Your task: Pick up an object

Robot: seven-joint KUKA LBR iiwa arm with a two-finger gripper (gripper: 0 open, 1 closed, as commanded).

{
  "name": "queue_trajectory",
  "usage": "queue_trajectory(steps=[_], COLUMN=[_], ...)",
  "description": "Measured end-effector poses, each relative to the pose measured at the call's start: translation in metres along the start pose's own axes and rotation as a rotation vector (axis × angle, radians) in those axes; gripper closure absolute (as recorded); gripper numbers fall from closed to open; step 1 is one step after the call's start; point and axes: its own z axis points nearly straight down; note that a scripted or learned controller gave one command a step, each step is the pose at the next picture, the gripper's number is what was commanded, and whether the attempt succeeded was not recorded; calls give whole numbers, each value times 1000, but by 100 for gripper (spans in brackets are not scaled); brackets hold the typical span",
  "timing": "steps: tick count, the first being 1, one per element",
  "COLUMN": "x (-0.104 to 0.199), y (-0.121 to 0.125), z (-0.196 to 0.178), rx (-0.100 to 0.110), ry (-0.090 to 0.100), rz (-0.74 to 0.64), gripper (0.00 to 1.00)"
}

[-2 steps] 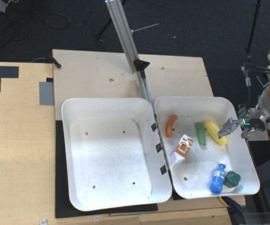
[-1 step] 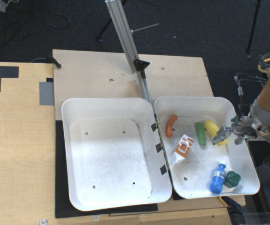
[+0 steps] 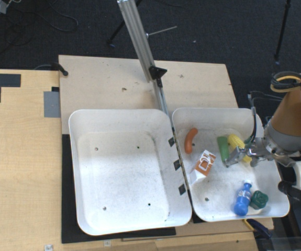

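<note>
Bench point(image 3: 113, 82): a pale board that carries both bins, its bare far edge running behind them; a lighter wooden surface lies to its left.
Left bin point(image 3: 121, 171): shallow, white, with rounded corners; its floor shows faint dark speckling and a few small holes.
Right bin point(image 3: 213, 122): the same white tray, touching the left bin along the shared middle rims, where small black clips sit.
Metal rail point(image 3: 140, 41): a grey slanted bar that comes down from the far side towards the far end of the seam between the bins.
Arm point(image 3: 289, 122): grey with an orange band, over the right edge of the right bin, wrist turned in towards the bin's middle.
Gripper point(image 3: 238, 156): low in the right half of the right bin, right at the green and yellow pieces; whether its jaws are apart or together I cannot tell.
Green piece point(image 3: 223, 148): an upright-looking strip near the bin's centre, just beside the yellow piece.
Blue bottle point(image 3: 242, 198): by the near right corner, white cap pointing to the far edge.
White and orange packet point(image 3: 203, 164): near the bin's left rim, lying tilted.
Orange sausage point(image 3: 190, 139): curved, towards the far left corner.
Yellow corn piece point(image 3: 236, 140): touching the green piece, at the gripper.
Dark green lump point(image 3: 258, 199): in the near right corner, against the blue bottle.
</note>
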Motion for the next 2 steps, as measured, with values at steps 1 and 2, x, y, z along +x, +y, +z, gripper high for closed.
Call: queue_trajectory(steps=[1, 2], x=[0, 0], y=[1, 0], z=[27, 17], rx=[-6, -5], ry=[-3, -1], rz=[5, 9], gripper=[0, 100])
